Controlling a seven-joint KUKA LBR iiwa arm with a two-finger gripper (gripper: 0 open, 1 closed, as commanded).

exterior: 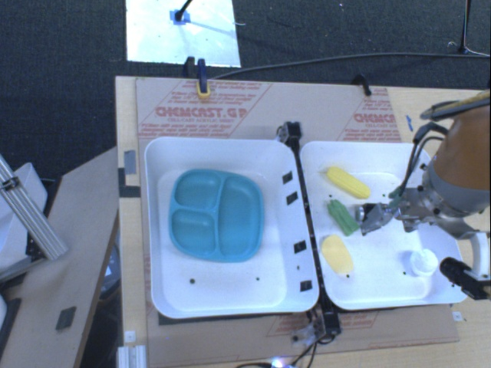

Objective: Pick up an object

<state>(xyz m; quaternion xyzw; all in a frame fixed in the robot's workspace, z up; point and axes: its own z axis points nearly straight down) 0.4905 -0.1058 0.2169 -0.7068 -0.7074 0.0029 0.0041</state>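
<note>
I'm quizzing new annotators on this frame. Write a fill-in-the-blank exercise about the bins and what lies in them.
1. The blue plate lies in the ____ bin.
2. The plate has ____ compartments.
3. The gripper is over the right bin, beside the ____ toy.
4. The corn cob lies in the ____ bin.

Missing words: left; three; green; right

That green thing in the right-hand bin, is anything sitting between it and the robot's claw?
Nothing visible does. The gripper sits just right of the green object, with bare bin floor between them. The yellow corn lies above that line, the pale yellow piece below it.
</note>
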